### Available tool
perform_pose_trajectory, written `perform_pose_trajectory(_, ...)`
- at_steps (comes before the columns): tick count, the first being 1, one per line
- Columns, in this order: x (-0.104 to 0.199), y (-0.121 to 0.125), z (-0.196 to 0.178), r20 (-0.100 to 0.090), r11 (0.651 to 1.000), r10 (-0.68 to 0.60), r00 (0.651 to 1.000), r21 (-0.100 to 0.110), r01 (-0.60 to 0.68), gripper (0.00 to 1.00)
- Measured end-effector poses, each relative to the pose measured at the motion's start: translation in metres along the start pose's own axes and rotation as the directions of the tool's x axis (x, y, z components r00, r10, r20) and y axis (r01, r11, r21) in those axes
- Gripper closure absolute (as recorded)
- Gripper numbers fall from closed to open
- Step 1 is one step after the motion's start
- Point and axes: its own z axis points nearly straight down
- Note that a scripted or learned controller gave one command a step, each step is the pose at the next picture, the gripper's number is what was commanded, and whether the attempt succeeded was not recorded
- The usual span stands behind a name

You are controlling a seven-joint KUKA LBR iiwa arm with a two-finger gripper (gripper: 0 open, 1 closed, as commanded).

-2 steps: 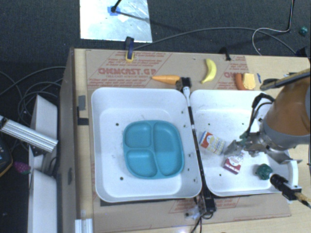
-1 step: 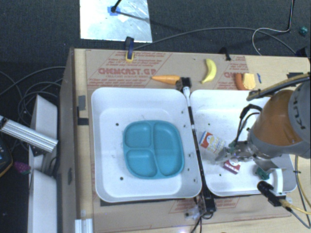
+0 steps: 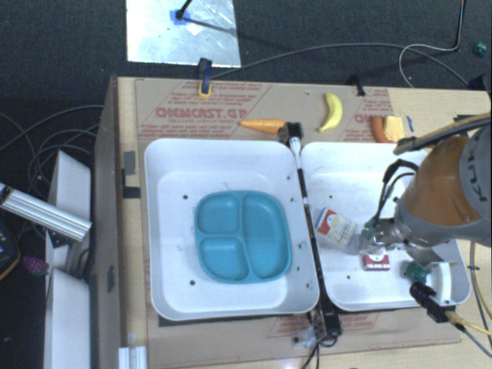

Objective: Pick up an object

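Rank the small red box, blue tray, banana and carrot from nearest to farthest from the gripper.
From the gripper in the right bin:
1. Small red box, right bin, just below it.
2. Blue tray, left bin.
3. Banana, on the cardboard above the right bin.
4. Carrot, on the cardboard above the left bin.

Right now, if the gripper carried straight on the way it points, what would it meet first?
The gripper points down and leftward, so it would probably meet the small carton lying in the right bin first. The red packet sits just beside that line; depth is unclear.
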Motion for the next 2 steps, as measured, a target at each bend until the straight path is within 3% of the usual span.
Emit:
perform_pose_trajectory(1,-0.0309,-0.0031,-0.0739,-0.006,1.000,-0.001,1.000,0.015,0.001,1.00)
perform_pose_trajectory(2,-0.0306,-0.0032,-0.0736,-0.007,1.000,-0.002,1.000,0.016,0.002,0.00)
